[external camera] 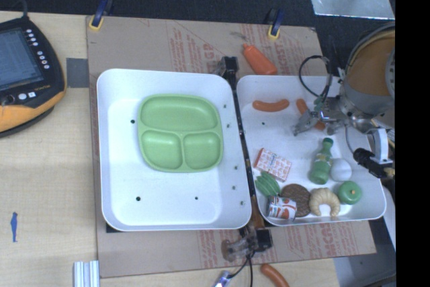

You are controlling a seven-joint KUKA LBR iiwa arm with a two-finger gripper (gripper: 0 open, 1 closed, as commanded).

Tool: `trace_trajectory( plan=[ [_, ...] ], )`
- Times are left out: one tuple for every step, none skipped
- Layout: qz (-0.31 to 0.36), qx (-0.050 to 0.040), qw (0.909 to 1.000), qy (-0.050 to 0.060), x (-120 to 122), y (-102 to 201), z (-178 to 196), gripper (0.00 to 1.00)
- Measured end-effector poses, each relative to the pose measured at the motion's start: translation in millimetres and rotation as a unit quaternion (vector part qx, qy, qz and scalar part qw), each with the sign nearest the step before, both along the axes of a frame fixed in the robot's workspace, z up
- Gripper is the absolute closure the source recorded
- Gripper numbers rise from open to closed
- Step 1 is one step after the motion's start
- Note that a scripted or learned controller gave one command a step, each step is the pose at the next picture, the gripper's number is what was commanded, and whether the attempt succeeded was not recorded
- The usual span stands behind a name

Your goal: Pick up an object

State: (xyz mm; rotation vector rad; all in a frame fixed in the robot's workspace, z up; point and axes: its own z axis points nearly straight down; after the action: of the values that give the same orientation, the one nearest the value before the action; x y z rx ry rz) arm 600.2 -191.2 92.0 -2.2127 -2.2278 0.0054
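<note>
1. Two shallow white bins are being borne side by side on the bench: the left bin (114, 144) and the right bin (282, 87).
2. A green divided plate (180, 132) is being held in the left bin, lying flat near its middle.
3. The arm (369, 74) is being reached in from the right, over the far right part of the right bin.
4. The gripper (310, 119) is being held low over the upper middle of the right bin, with its dark fingers (302, 124) being pointed leftward and downward.
5. The fingers are being seen slightly spread, but how far open cannot be told, and nothing is being seen clamped between them.
6. A small orange piece (302, 105) is being seen just beside the gripper, and whether it is being touched cannot be told.
7. A sausage (271, 105) is being left lying to the left of the gripper, apart from it.
8. A green bottle (322, 161) is being seen below the gripper, lying near a white round object (341, 170).
9. Nearer the front wall, a croissant (324, 198), a green round piece (350, 193), a brown cookie (296, 197), a small can (282, 210), a green leafy item (267, 183) and a red-and-white packet (273, 162) are being kept together.
10. An orange carrot (259, 60) is being left outside the bins, behind the right one.
</note>
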Motion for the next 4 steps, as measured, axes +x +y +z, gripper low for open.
trace_trajectory(
  plan=[
    [-0.001,0.0007,1.0,-0.001,56.3,-20.0,0.3,0.0],
    [0.002,0.0007,1.0,0.0,56.5,-19.9,10.7,1.0],
    [-0.001,0.0002,1.0,0.0,56.2,28.3,0.3,1.0],
    [0.0,0.0002,1.0,0.0,56.3,81.4,0.6,1.0]
  ],
)
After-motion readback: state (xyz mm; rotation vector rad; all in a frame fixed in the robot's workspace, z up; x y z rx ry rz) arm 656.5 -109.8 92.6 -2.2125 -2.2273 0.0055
